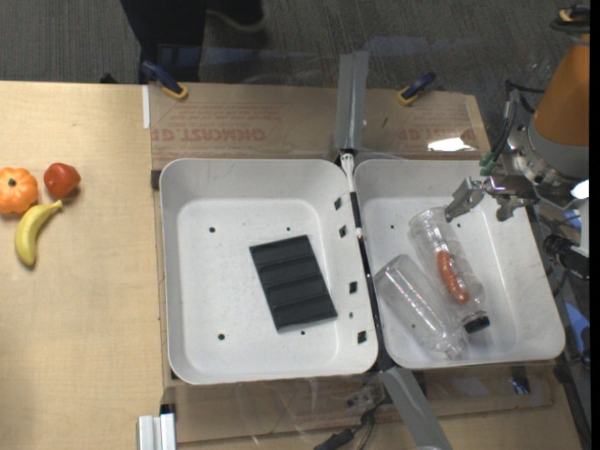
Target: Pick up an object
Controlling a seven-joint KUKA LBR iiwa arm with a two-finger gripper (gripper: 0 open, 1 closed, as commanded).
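Two clear plastic bottles lie in the right bin [525,345]. One bottle [448,268] has an orange-red insert and a black cap toward the front. The other bottle [417,306] lies to its left, slanting from the bin's middle toward the front. A black ribbed rectangular block [292,282] lies flat in the middle of the left bin [187,251]. My gripper [486,203] hangs over the right bin's back right part, just behind and to the right of the bottles. Its fingers are spread open, with nothing between them.
A banana [30,232], a tomato [61,180] and an orange fruit [16,190] lie on the wooden table at far left. Cardboard [244,125] lies behind the bins, held by clamps [415,87]. Cables run along the right edge.
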